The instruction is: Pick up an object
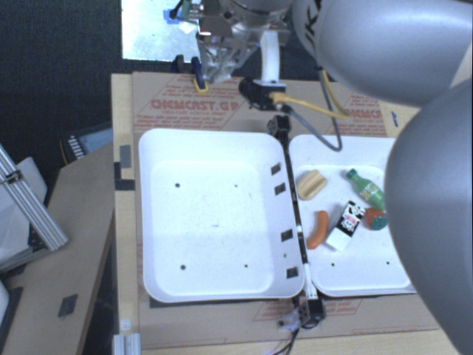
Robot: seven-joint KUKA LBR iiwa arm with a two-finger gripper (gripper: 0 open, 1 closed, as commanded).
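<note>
Grey arm [399, 43] looms closest, its end effector [214, 69] high beyond the bins, finger state impossible to tell, so the approach seems unstarted: it must descend toward the right bin [369, 283], where the sausage [318, 229] lies.

The arm [414, 87] hides the right bin's [347, 279] far side; the end effector [214, 65] is blurred.

Single fixed camera mounted above, looking down at a slant on two shallow white plastic bins [207, 220] side by side on the brown cardboard-covered surface [222, 106], grey arm [384, 35] looming close at right.
</note>
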